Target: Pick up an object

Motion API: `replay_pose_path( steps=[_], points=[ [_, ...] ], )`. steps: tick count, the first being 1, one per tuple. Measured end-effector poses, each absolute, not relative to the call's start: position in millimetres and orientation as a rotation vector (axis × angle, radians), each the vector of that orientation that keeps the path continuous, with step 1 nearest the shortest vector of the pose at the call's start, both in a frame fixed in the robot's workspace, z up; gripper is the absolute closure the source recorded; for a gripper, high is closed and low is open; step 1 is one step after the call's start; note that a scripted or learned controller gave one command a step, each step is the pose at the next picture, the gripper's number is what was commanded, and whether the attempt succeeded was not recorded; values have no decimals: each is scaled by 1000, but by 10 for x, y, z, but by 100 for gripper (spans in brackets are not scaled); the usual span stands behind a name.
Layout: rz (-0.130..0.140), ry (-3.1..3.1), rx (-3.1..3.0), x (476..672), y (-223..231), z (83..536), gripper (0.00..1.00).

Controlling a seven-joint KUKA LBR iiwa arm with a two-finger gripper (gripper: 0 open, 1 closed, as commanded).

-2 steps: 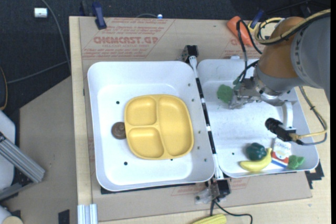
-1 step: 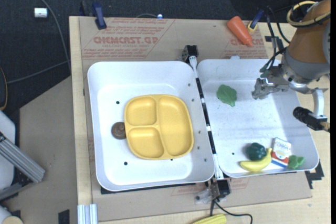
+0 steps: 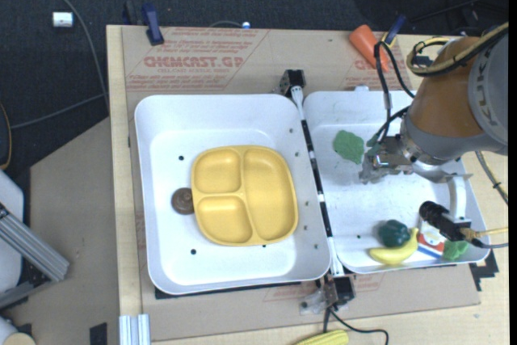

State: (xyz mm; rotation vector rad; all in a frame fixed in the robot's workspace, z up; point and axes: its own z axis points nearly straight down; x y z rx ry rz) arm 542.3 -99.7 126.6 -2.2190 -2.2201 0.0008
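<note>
Claw [image 3: 376, 166] of mine hangs low in the right bin [image 3: 355, 238], toward its 12 o'clock half, and I cannot tell its state from this slanted look. Nothing is visibly caught in it, so I judge the pick not yet made; closing on something and lifting it out remain.

Closest to me is the green leafy piece [image 3: 349, 145], lying just at my 10 o'clock, near but seemingly not touching. It is a roundish lump with no clear long axis.

Down at the bin's 5 o'clock corner lies the yellow banana [image 3: 394, 254], its long axis running roughly 8 to 2 o'clock, tip rising toward 2. A dark green round piece [image 3: 393, 233] sits touching its upper side.

Over in the left bin [image 3: 161, 198] rests a yellow divided plate [image 3: 242, 195].
</note>
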Motion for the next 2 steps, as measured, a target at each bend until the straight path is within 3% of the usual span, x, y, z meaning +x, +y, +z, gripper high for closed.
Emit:
replay_pose_path(
  steps=[1, 2],
  points=[
    [-1, -2223, -2223, 5752, -1235, 1598, 100],
    [-2, -2224, -2224, 5755, -1230, 1693, 100]
  ],
)
